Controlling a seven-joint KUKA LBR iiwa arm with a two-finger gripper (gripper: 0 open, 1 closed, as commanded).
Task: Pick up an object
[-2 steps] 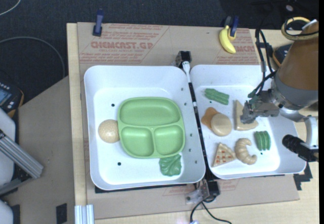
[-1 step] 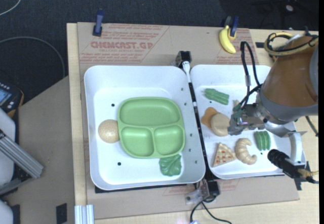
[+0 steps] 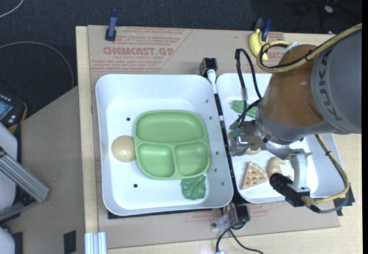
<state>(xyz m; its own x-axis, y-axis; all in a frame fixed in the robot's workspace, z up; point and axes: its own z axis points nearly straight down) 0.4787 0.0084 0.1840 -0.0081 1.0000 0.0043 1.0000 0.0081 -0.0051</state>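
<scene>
The gripper (image 3: 244, 139) hangs over the right bin (image 3: 322, 181); its grip state can't be told. The pizza slice (image 3: 253, 175) lies just below it (apart).

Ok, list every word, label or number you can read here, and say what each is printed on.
"CHEMCAST GP": large red letters on the brown board behind the left bin.
"KUKA": partly visible on the grey arm, at the right.
Smaller red lines above and below "CHEMCAST GP": too blurred to read.
Red print on the board's front edge: unreadable.
</scene>
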